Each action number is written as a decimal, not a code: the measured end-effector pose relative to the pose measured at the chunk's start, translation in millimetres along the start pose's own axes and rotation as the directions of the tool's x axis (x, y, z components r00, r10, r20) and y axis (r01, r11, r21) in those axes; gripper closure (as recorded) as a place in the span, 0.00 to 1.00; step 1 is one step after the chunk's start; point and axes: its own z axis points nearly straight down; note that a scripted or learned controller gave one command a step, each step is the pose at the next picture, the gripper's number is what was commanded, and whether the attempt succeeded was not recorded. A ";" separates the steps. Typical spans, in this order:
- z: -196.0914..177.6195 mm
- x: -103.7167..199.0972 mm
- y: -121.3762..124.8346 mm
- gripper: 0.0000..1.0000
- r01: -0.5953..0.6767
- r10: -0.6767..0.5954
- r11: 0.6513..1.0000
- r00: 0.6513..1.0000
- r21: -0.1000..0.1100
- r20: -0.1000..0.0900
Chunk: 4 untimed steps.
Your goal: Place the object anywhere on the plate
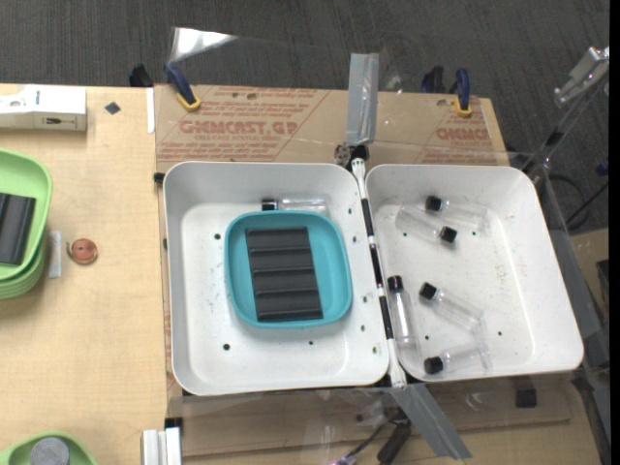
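Counter (pixel 87 356) of pale wood. Brown board (pixel 329 129) behind the bins, printed "CHEMCAST GP" in red. Left bin (pixel 194 356) holding teal plate (pixel 334 260) with black ridged insert (pixel 283 271). Right bin (pixel 523 269) with clear black-capped vials (pixel 434 224) scattered, apart from the plate. Pincer state: cannot tell.

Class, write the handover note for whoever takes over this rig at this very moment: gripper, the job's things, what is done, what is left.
Gripper: not in the camera view.
Teal plate with dark ridged insert lies in the left bin.
One clear vial lies just behind the plate, off it.
Five clear black-capped vials lie loose in the right bin, one along its left wall.
Done: nothing on the plate yet.
Left: pick a vial, set it on the plate.
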 end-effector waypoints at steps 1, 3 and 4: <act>0.0 0.0 0.0 0.00 0.000 0.000 1.000 1.000 0.000 0.000; 0.0 0.0 0.0 0.00 0.000 0.000 1.000 1.000 0.000 0.000; 0.0 0.0 0.0 0.00 0.000 0.000 1.000 1.000 0.000 0.000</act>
